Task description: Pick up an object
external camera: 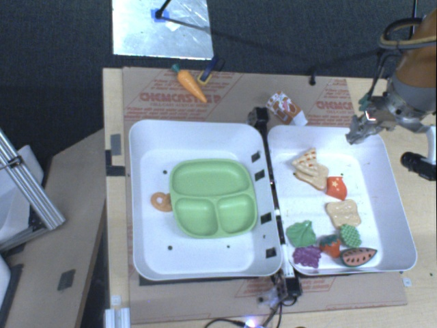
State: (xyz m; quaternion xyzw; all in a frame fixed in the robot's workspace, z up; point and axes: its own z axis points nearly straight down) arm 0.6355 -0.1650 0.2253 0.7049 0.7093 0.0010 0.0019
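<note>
Bench top is tan w/ printed cardboard under 2 white bins; dark carpet behind, foil sheet at top.

Task obj not specified, so any toy in the right bin point(392, 183) is a candidate. Cluster runs down bin centre: pizza slice point(306, 159) touching a cracker-like piece point(314, 176) at upper centre, red piece point(336, 187) just beside those, toast piece point(343, 212) below. Near front wall: green leaf point(301, 234), purple grapes point(306, 256), watermelon slice point(358, 256), small green textured piece point(350, 235), all packed close or touching.

Gripper point(358, 130) sits over the bin's upper right corner, near the back wall, well apart from the nearest toy. Nothing visible in it; whether it is wide or narrow cannot be told at this res.

Left bin point(147, 176) holds green 3-compartment plate point(212, 197) and a small pretzel point(162, 201) just beside it. Carrot point(191, 85) and a wrapped snack point(285, 108) lie outside on the cardboard.

Risks (judgement):
1. Descent at current spot prob. closes on bare bin floor, since no toy lies below.
2. Flat toys (pizza, toast) give little edge; likely slip out.
3. Front cluster is crowded; a grasp there may shove neighbours or catch 2 at once.
4. Close to back wall, so collision w/ rim is possible.
</note>
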